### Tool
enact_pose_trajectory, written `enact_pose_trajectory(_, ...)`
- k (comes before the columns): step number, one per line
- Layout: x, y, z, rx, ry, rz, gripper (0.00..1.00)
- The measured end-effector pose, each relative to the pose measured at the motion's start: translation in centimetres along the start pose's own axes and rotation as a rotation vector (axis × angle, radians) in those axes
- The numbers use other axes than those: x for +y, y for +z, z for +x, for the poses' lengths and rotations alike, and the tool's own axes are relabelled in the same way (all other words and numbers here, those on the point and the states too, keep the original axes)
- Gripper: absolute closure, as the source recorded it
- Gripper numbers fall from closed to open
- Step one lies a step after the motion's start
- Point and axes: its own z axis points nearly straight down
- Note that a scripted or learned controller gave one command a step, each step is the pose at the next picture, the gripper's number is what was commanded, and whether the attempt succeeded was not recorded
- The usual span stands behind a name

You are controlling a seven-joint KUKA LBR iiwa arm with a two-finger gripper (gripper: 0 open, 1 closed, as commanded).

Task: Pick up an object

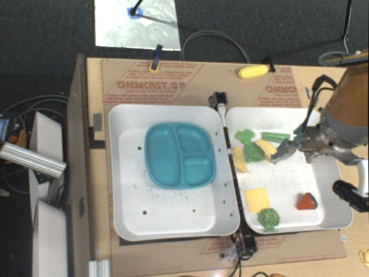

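Over the right bin's (331, 221) far-left part, gripper (278, 154) low above a cluster of toy food, reaching in from the right on the grey arm (337, 140) with its orange band (353, 100). Cannot tell whether the claw is apart or together: too small and too blurred against the white floor. Nothing seen clamped in it.

Directly at its tip, a pale yellow piece (265, 148), touching or just beside a dark green lump (252, 152). Toward the far edge, a long green pod (275, 137) lying crosswise, and beside it, nearer the far-left corner, a small green leafy piece (245, 135). Against the left wall, a yellow wedge (239, 160), just beside the green lump.

Well apart from that cluster, toward the near edge: a flat yellow square (256, 199) left of centre; a green broccoli floret (268, 217) just beyond it, close to the near-left corner; a red piece with a green top (307, 201) toward the near-right corner, alone.

Side by side with it, walls touching, the left bin (130, 212), holding a teal divided plate (179, 155) about in the middle, flat, compartments upward.

Under both bins, a brown printed board (190, 82). On its far edge, a yellow banana-shaped toy (252, 71) beyond the right bin, and a blue-and-yellow clip (155, 59) beyond the left one.
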Motion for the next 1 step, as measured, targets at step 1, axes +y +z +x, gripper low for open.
enact_pose_trajectory(1, 6.15, 5.56, -6.14, -0.003, 0.002, -0.004, 0.00)
